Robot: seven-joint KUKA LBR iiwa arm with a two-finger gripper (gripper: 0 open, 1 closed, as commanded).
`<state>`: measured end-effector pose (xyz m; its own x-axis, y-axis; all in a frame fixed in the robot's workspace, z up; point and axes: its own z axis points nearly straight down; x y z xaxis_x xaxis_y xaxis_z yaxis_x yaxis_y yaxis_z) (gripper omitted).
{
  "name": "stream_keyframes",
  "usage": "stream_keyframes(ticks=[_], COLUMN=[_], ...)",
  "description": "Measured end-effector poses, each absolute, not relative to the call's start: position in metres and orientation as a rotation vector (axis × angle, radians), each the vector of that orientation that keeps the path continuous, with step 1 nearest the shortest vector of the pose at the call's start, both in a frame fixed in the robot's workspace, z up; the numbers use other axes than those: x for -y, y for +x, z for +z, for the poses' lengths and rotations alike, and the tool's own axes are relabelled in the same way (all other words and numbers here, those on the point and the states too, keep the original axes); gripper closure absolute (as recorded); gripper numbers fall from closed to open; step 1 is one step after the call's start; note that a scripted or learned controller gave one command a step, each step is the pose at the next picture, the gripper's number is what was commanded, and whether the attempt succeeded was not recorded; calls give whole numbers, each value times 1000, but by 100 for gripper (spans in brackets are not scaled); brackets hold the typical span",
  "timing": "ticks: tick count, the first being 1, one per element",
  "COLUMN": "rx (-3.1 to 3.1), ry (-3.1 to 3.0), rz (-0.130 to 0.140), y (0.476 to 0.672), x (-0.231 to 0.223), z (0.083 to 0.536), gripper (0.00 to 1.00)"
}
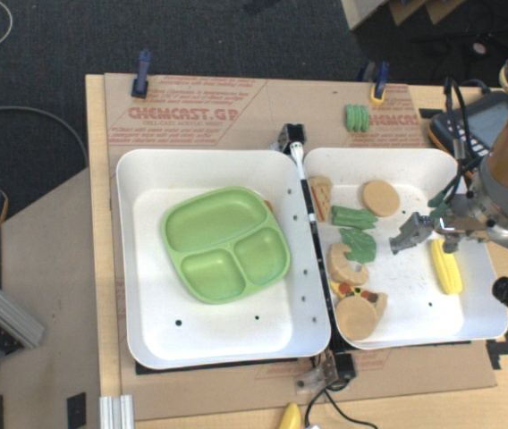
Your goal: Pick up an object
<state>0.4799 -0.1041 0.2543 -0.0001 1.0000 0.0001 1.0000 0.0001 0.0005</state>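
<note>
- Dark carpet lay around a brown board (236,105) that carried two shallow white bins side by side
- Left bin (138,239) held a green divided plate (225,244) near its middle
- Right bin (415,329) held the toy food: a round tan cookie (381,197) near the far edge, green pieces (354,231) toward the left wall, a pizza slice (348,271) and another tan disc (357,315) near the front left corner
- A yellow corn cob (446,266) lay toward the right edge of that bin, its long axis running roughly front to back
- Claw (408,237) hung over the middle of the right bin on the arm reaching in from the right; its fingers looked slightly parted with nothing between them, though that was hard to read
- Corn sat just beside the claw, on its right and a little toward the front; the green pieces lay just to its left
- Either would likely be the nearest pick, and the corn would call for a grip across its narrow width
</note>
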Motion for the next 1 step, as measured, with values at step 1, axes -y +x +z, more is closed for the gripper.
stream_keyframes(ticks=[1], rx=[-2220], ry=[2227], rz=[0], y=[479], x=[103], z=[79], gripper=[0])
